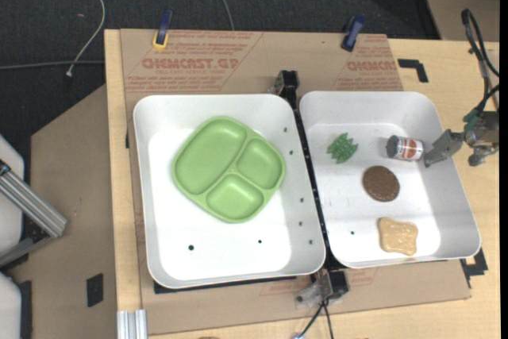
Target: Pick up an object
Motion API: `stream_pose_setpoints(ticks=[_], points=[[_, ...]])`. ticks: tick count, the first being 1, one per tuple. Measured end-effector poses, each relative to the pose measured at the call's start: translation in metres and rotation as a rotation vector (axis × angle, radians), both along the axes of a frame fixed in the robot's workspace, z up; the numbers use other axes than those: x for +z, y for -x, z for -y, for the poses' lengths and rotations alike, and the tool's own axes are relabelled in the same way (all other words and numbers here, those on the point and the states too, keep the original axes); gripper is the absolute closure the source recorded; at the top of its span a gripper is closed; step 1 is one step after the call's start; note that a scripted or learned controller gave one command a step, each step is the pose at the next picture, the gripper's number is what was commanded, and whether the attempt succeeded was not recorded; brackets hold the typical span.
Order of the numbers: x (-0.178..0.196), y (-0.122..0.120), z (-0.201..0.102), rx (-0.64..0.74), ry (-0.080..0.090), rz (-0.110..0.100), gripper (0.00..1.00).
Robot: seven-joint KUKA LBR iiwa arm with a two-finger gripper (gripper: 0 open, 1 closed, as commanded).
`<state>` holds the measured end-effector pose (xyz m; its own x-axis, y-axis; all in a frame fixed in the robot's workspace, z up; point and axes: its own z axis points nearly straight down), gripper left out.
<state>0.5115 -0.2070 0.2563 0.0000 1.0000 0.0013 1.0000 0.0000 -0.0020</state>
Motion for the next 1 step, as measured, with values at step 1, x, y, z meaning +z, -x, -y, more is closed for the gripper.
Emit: stream_pose_setpoints(ticks=[1], points=[[0.0005,-0.0004,0.0000,0.000,0.000,0.001,0.00]])
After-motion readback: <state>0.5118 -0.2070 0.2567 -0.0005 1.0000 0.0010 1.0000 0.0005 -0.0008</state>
